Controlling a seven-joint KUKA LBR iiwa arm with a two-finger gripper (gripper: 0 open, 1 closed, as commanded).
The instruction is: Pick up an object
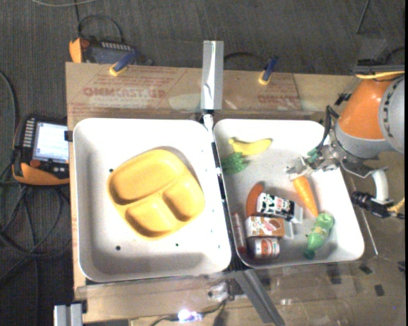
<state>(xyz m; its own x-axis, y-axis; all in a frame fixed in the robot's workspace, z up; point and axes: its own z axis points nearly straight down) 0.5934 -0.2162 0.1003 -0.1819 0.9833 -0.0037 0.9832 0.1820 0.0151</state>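
My gripper [304,166] hangs over the right bin [345,202], near its right wall, just above the top end of an orange carrot [305,194]. Nothing shows between it and the carrot that I can make out. Also lying in this bin are a yellow banana [250,145], a small green leafy toy [234,163], a black-and-white carton [277,206], a red-orange piece [255,194], a green bottle [318,233], a red-and-white packet [264,226] and a can [265,248]. The arm's orange band [368,111] is at the right.
The left bin [88,182] holds a yellow divided plate [156,192]. A metal post [212,77] stands behind the seam between the bins. Cardboard [143,90] with two clamps lies at the back. A handheld pendant [44,148] and cables lie on the floor at left.
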